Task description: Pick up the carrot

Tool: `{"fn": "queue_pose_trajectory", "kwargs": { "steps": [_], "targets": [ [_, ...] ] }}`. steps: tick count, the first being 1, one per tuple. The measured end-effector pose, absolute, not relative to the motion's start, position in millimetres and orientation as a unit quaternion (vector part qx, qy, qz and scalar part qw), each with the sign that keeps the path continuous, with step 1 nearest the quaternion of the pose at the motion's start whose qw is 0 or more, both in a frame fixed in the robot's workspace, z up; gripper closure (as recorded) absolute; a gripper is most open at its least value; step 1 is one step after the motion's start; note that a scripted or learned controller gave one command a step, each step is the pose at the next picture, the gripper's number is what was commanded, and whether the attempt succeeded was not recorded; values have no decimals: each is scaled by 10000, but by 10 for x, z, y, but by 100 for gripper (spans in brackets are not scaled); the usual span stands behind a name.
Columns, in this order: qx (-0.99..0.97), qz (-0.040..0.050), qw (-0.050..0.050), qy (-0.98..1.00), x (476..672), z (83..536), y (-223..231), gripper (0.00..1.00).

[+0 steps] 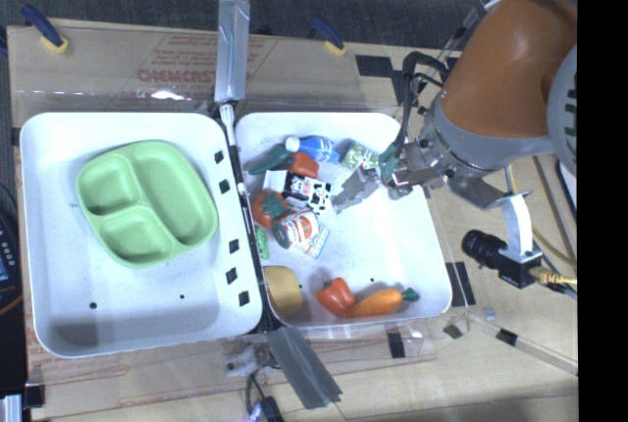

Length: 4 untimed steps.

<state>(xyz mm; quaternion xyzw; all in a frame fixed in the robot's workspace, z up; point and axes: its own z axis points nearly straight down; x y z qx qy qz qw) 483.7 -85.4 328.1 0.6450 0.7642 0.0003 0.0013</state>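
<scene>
- Your carrot [381, 301] is lying untouched at 6 o'clock in the right bin [432, 253], beside an orange pepper [336, 295].
- Pincer [355, 190] hovers around 12 o'clock, spread, pinching nothing, so the whole pickup's left.

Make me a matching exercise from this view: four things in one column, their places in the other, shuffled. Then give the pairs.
1. carrot
2. green divided plate
3. gripper
4. blue bottle

A. left bin
B. near edge of the right bin
C. far end of the right bin
D. above the right bin's middle

Pairs: 1-B, 2-A, 3-D, 4-C
</scene>
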Motion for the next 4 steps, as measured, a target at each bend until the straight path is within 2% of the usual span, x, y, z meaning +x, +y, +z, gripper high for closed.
{"fn": "queue_pose_trajectory", "kwargs": {
  "steps": [1,2,3,4],
  "targets": [
    [7269,-19,-17,6868,4886,2689,-334,0],
    [7427,-23,-17,6696,4763,2629,120,0],
    [7605,-10,-7,6493,5741,3038,-273,0],
    [7307,-22,-22,6827,6011,2502,-722,0]
  ]
}}
